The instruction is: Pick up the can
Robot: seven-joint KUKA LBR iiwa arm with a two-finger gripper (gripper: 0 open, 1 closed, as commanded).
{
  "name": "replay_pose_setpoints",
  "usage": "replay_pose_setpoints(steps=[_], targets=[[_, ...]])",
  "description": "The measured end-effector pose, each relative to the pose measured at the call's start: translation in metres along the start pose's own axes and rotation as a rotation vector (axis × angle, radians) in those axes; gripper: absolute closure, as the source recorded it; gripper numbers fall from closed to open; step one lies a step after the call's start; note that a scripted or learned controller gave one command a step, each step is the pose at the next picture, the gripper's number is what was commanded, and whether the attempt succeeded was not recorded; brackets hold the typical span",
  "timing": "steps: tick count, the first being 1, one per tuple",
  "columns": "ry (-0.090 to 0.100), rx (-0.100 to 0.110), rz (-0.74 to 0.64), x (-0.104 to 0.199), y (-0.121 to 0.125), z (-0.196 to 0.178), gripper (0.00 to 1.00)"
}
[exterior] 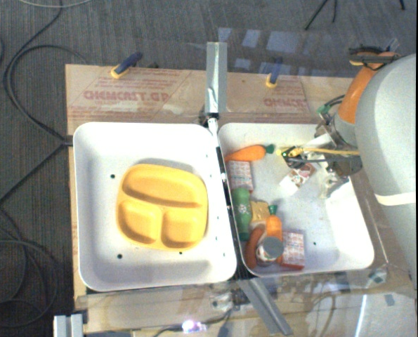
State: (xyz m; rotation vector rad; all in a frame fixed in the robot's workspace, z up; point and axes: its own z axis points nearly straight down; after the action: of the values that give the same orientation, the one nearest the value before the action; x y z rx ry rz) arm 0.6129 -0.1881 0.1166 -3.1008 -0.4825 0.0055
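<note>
The can (270, 248) stands upright near the front edge of the right bin (349, 248), its grey top facing up, wedged between a reddish sausage-like piece (253, 244) and a red-patterned packet (294, 243). My gripper (311, 183) hangs over the back right part of that bin, well behind and to the right of the can. Its pale fingers (291, 182) stand apart with nothing between them.
Along the right bin's left side lie a carrot (248, 153), a red and white packet (240, 177), a green bottle (242, 206), a small box (260, 210) and an orange piece (273, 225). The left bin (96, 258) holds a yellow divided tray (164, 205).
</note>
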Motion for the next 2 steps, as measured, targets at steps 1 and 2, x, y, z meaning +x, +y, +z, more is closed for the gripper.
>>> replay_pose_setpoints(steps=[1, 2], targets=[[0.026, -0.025, 0.031, -0.029, -0.036, 0.020, 0.00], [0.000, 0.022, -0.008, 0.007, 0.025, 0.025, 0.00]])
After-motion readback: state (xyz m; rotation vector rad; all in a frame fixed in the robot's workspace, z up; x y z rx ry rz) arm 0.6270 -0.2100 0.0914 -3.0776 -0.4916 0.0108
